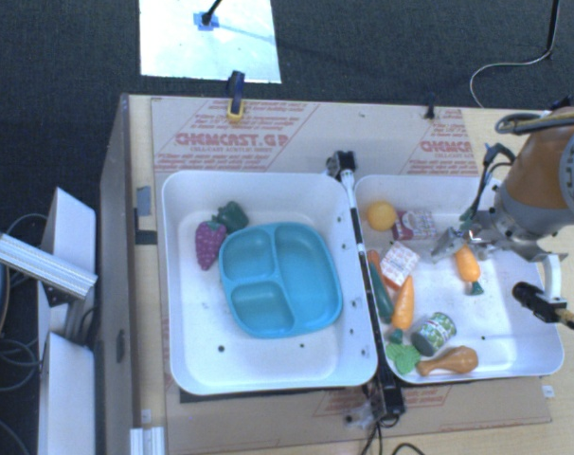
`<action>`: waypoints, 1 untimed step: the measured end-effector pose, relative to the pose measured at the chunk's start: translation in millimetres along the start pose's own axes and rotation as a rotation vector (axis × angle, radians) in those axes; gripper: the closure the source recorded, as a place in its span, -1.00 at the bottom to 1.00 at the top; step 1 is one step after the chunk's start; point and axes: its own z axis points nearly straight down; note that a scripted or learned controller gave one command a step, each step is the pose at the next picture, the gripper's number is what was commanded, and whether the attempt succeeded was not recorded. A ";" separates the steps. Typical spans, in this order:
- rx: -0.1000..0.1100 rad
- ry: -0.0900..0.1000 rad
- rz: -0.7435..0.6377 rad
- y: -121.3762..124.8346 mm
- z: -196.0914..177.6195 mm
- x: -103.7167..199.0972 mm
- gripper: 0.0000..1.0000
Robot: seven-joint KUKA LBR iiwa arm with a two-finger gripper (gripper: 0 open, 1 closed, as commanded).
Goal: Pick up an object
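A: What is the biggest thing?
B: The blue plate (pixel 279 280) in the left bin (pixel 188 358). Purple grapes (pixel 208 243) lie beside it.
A: And the right bin (pixel 543 349)?
B: The gripper (pixel 465 245) sits there. A small orange carrot (pixel 468 264) is between its fingers, so it holds that.

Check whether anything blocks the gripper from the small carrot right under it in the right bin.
Nothing visible does. The gripper sits directly over the small carrot in the right bin, with bare bin floor around it. The nearest items, the red-and-white packet and the larger carrot, lie apart to its left.
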 end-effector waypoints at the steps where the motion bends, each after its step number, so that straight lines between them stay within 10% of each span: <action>1: -0.004 -0.001 -0.001 1.3 -11.2 -0.3 1.00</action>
